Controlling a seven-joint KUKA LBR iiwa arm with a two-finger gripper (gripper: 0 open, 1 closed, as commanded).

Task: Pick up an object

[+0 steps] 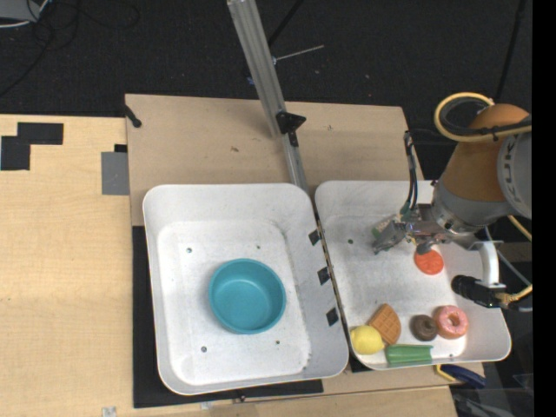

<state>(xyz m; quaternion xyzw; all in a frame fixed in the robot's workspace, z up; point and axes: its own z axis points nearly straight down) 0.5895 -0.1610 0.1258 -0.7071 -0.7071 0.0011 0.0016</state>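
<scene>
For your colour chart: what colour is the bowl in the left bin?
Teal blue bowl, seen best in the camera view.

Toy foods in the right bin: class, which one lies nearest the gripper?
The orange-red round toy, just beside the gripper. The pink doughnut, brown doughnut, yellow lemon and green piece lie along the bin's near edge.

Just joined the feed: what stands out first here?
A teal bowl sits alone in the left bin. The gripper hangs over the right bin, near an orange-red piece. Toy foods crowd that bin's near edge, among them a pink donut and a lemon.
</scene>
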